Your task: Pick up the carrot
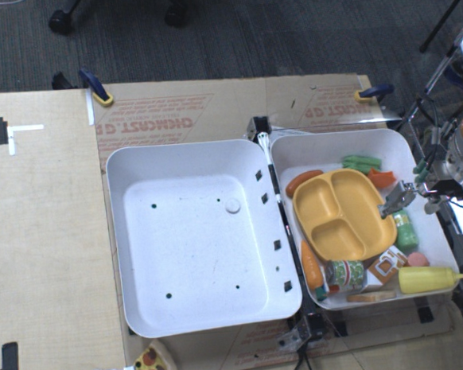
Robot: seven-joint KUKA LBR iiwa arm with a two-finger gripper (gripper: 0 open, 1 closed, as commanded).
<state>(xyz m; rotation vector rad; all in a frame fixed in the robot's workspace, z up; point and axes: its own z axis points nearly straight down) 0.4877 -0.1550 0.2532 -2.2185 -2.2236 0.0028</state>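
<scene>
The carrot is an orange, elongated piece lying along the left wall of the right bin, partly tucked under the yellow divided plate. My gripper hangs low over the plate's right rim, well to the right of the carrot and apart from it. Nothing shows in its grasp.
Around the plate lie an orange-red piece, a green pod, a red-orange piece, a green bottle, a can, a small box and a yellow squeeze bottle. The left bin holds a small white disc.
</scene>
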